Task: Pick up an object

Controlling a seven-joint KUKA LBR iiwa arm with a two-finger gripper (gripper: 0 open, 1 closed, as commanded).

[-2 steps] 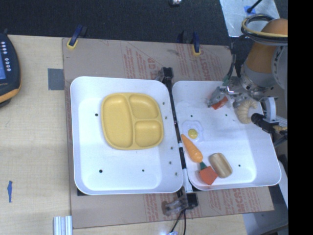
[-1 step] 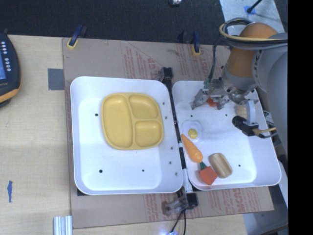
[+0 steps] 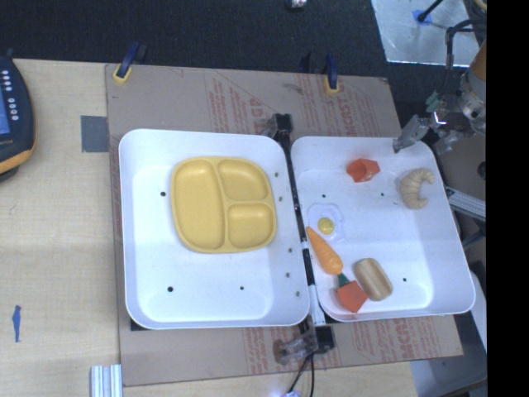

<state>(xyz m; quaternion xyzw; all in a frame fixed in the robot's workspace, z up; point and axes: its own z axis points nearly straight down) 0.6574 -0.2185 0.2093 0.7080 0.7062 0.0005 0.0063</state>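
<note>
Several toy foods lie in the right bin (image 3: 430, 246): a red piece (image 3: 362, 169) and a pale croissant (image 3: 416, 187) near the back, a fried egg (image 3: 326, 222) and an orange carrot (image 3: 325, 252) by the left wall, and a tan bread roll (image 3: 373, 278) beside a red block (image 3: 351, 296) at the front. My gripper (image 3: 426, 135) hovers over the bin's back right corner, above and behind the croissant. It is open, with nothing between its fingers.
A yellow divided plate (image 3: 223, 203) lies in the left bin (image 3: 149, 271). Both bins rest on a cardboard sheet (image 3: 207, 98) held by clamps. A handheld controller (image 3: 12, 114) sits at the far left of the bench.
</note>
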